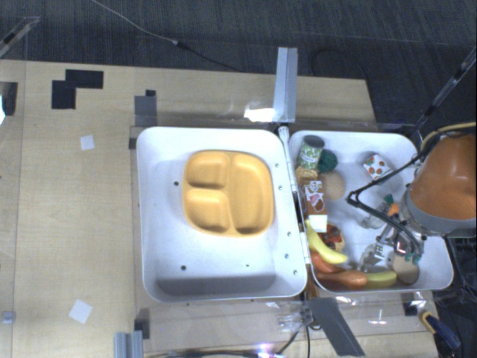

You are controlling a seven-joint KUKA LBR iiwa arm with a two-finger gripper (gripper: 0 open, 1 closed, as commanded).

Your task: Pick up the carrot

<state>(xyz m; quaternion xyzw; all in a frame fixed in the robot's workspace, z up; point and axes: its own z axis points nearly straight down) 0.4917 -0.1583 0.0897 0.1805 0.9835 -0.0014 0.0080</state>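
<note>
Camera view, right bin (440, 274). Item: gripper (381, 250), low over the bin's front half; whether it is spread or closed cannot be told through the wrist hardware and cables. Nothing seen held. Item: carrot (339, 277), orange, lying along the bin's front wall, toward its left side. Touching it: banana (326, 246) above, a yellow-green piece (381, 277) at its right end. Risk, judged: crowding may cause a grab of the banana instead, or a slip against the wall.

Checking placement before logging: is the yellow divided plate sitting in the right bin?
No, the yellow divided plate lies in the left bin, apart from the food items.
</note>
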